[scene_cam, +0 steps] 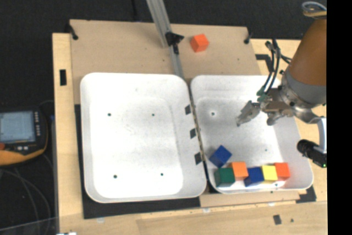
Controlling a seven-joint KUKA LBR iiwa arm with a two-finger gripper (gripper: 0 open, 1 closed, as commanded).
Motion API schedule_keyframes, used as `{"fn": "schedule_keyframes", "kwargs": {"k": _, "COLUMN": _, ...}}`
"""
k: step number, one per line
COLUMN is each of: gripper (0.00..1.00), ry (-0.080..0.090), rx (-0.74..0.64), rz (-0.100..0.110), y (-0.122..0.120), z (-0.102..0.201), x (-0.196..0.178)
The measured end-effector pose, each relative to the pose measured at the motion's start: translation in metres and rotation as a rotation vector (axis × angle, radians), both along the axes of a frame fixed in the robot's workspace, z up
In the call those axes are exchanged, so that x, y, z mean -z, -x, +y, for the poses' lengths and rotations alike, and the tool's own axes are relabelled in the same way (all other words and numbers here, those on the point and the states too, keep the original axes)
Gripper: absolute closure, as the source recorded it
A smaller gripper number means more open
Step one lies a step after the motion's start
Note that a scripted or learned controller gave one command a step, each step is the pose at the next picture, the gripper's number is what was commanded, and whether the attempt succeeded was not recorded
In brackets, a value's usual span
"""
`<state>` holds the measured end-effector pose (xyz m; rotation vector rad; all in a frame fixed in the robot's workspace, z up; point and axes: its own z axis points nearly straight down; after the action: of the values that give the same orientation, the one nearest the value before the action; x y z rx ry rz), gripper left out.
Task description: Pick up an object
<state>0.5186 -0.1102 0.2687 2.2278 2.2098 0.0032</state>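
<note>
Blocks lay gathered in the right bin [220, 91], along its near wall: a green block [224, 175], an orange block [240, 169], a small blue block [254, 175], a yellow block [269, 173] and a red-orange block [282, 170] stood in a row, each touching or just beside its neighbour. A larger blue block [220, 155] sat tilted just behind the green one. The gripper [257, 113] hung over the middle of that bin, well apart from the row, its two fingers spread wide with nothing between them. The grey arm [308, 71] with its orange band reached in from the right. The left bin [137, 135] sat beside it on the desk [126, 47]. One more orange cube [199, 43] rested on the desk behind the bins, near a slanted metal rail [157, 0].
</note>
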Motion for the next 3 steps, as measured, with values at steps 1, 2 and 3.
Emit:
{"fn": "schedule_keyframes", "kwargs": {"k": 1, "gripper": 0.0, "ry": 0.002, "rx": -0.005, "rz": 0.002, "y": -0.06, "z": -0.019, "x": 0.032}}
{"fn": "schedule_keyframes", "kwargs": {"k": 2, "gripper": 0.0, "ry": 0.0, "rx": -0.012, "rz": -0.002, "y": -0.023, "z": 0.001, "x": -0.022}}
{"fn": "schedule_keyframes", "kwargs": {"k": 3, "gripper": 0.0, "ry": -0.001, "rx": -0.016, "rz": -0.005, "y": -0.06, "z": 0.04, "x": -0.081}}
